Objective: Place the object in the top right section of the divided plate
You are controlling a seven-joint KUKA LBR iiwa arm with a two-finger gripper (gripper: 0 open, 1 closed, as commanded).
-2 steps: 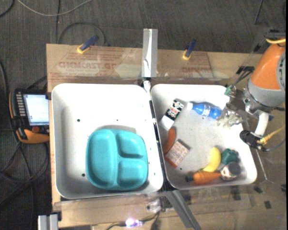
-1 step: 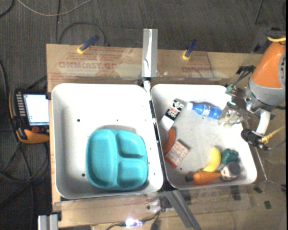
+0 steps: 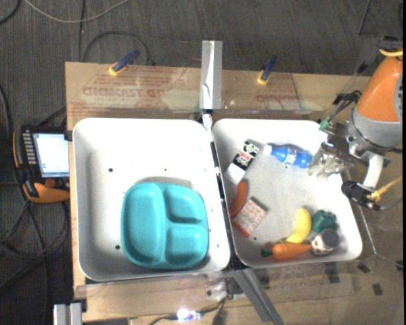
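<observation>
Lying nearest in the right bin (image 3: 284, 189), along its near wall, is a carrot (image 3: 291, 250), with a small dark round item (image 3: 325, 240) just beside its right end. Behind these rest a banana (image 3: 300, 225) and, touching it on the right, a green object (image 3: 323, 218). Which of the loose objects is the one to be placed cannot be told; all of them are in the right bin, well apart from the plate (image 3: 164, 226). The teal plate sits in the near half of the left bin (image 3: 101, 181), with one large section on its left and two small ones on its right; the top right section (image 3: 185, 205) faces the wall between the bins. Farther back in the right bin, a red-printed packet (image 3: 252, 215) lies beside an orange-red sausage shape (image 3: 239, 196) against the left wall. Farther still, a blue-and-white bottle (image 3: 287, 155) lies on its side near a black-and-white item (image 3: 245, 156). The gripper (image 3: 325, 162) hangs over the bin's right side, just beside the bottle's end, and whether it is wide or narrow cannot be told. Above it shows the arm's orange band (image 3: 386, 93). A screened handset (image 3: 44, 156) lies left of the bins, and two clamps (image 3: 124, 61) sit at the far edge.
</observation>
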